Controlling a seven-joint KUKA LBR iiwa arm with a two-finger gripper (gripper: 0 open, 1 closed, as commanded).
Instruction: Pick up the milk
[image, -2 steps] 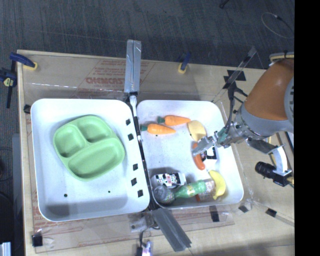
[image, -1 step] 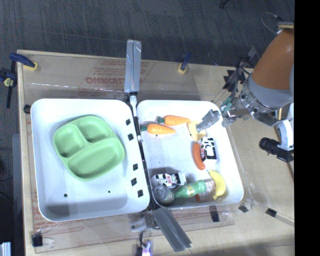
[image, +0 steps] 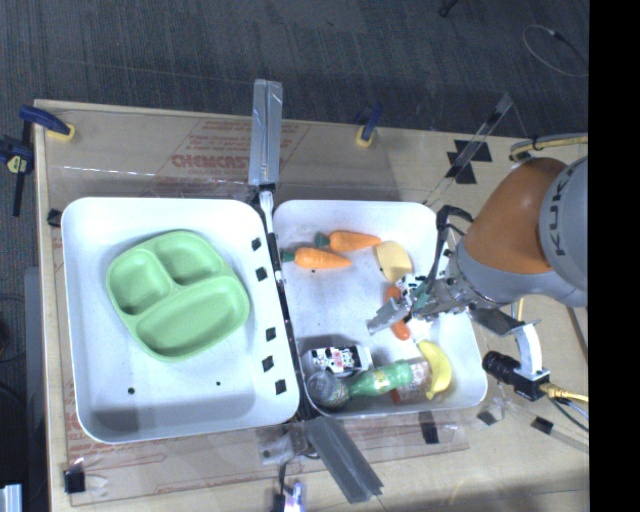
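Note:
The milk (image: 337, 357) is a small carton with black and white cow patches. It lies on its side near the front of the right bin (image: 300, 215), against a green bottle (image: 385, 380). My gripper (image: 395, 310) hangs over the middle right of that bin, up and to the right of the milk and apart from it. It is open, with nothing from the bin held between its fingers. A small orange-red piece (image: 401, 331) lies just under it.
Two carrots (image: 322, 259) and a pale yellow wedge (image: 393, 260) lie at the back of the right bin. A banana (image: 437, 366) sits at its front right beside the bottle. The left bin (image: 100, 400) holds a green divided plate (image: 180, 292).

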